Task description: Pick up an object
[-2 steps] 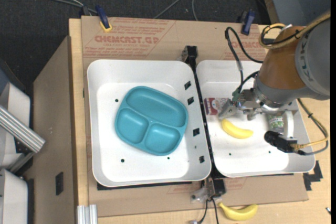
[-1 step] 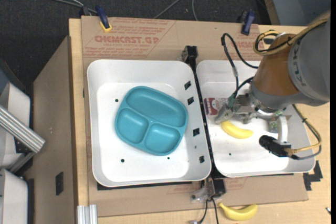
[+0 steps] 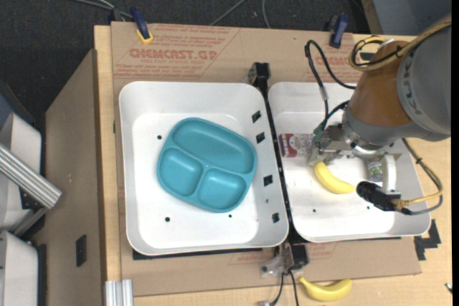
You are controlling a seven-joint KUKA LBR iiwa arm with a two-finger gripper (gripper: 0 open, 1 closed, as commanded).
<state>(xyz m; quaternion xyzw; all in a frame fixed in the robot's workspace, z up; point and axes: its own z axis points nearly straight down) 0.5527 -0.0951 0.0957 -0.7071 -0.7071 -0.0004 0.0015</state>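
Note:
A yellow banana (image 3: pixel 332 179) lies in the right bin (image 3: pixel 344 226), near its middle. Left of it, by the bin's left wall, is a red and white packet (image 3: pixel 290 145). A small pale object (image 3: pixel 378 170) sits to the right of the banana. My gripper (image 3: pixel 328 146) hangs low over the right bin, just above the banana's upper end and beside the packet. The grey arm and its orange band cover the bin's back right part. A teal divided plate (image 3: pixel 206 163) rests in the left bin (image 3: pixel 136 154).
A black divider with clips (image 3: pixel 271 154) runs between the two bins. Cables loop over the right bin's back and right side. A second banana (image 3: pixel 326 289) lies on the cardboard in front of the bins.

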